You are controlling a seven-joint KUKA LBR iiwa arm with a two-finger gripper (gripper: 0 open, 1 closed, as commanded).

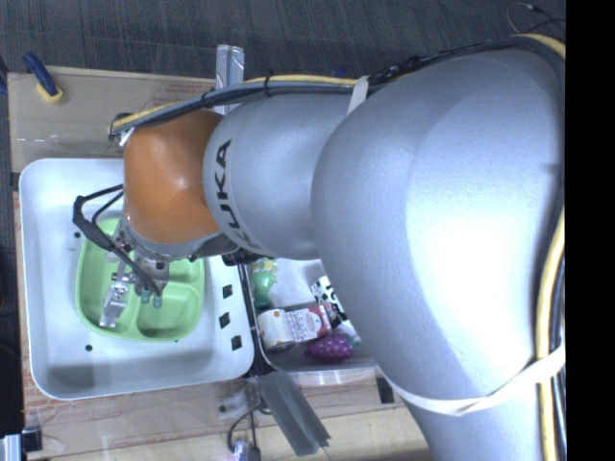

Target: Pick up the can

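The can (293, 326), with a white and red label, lies on its side in the right bin (317, 371), near that bin's left wall. My gripper (135, 294) hangs over the left bin (58, 257), just above a green two-part dish (178, 310). That puts it well to the left of the can, with the wall between the bins lying in between. Nothing of the can is at the gripper. The bulky grey arm hides most of the right bin.
A purple bunch of grapes (330, 349) lies right beside the can. A yellow-green item (262, 279) and a black-and-white item (327, 301) sit just behind it. The wooden bench (115, 89) borders the bins.
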